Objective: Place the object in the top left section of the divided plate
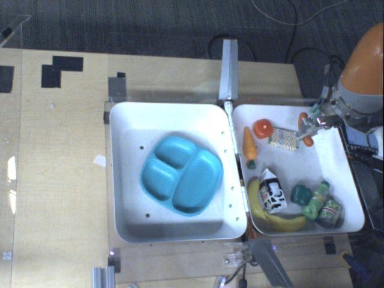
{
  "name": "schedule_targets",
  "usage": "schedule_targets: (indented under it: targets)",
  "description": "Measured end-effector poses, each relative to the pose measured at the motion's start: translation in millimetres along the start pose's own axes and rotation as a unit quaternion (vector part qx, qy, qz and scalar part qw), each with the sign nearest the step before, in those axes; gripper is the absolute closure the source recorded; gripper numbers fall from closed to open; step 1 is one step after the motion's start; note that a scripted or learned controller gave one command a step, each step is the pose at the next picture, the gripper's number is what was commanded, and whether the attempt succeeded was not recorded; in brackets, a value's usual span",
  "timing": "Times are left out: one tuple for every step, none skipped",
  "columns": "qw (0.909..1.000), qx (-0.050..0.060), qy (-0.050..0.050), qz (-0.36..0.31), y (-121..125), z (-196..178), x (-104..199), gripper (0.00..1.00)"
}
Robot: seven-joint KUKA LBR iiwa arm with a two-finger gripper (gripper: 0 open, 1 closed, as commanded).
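Note:
A blue divided plate [182, 174] lies in the left bin [126, 131], with two small sections on its left side and one large section on its right. All its sections hold nothing. My gripper [310, 126] hangs over the back right corner of the right bin [348, 179], far from the plate. A small orange-red object [308, 140] pokes out just beneath the gripper, and the gripper hides part of it. A patterned pale block [283, 139] lies directly left of the gripper.
The right bin also holds a carrot [249, 144], a red tomato [262, 128], a banana [273, 218], a black-and-white carton [273, 194], a teal piece [300, 193], a green bottle [316, 200] and a can [330, 212]. A metal bar [228, 71] divides the bins.

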State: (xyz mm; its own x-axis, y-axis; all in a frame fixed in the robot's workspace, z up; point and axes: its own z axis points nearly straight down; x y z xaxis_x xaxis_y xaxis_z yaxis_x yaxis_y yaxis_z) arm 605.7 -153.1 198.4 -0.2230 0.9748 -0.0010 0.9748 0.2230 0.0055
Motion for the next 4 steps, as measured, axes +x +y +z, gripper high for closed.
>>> schedule_targets:
  targets:
    - [0.9991, 0.000, 0.000, -0.042, 45.7, 11.4, 88.2, 1.00]
    - [0.9978, 0.000, 0.001, -0.067, 60.0, -14.8, 199.2, 1.00]
    - [0.9860, 0.002, 0.001, -0.167, 8.1, 10.2, 273.9, 1.00]
    - [0.9862, -0.001, 0.001, -0.165, 9.7, -0.3, 273.1, 1.00]
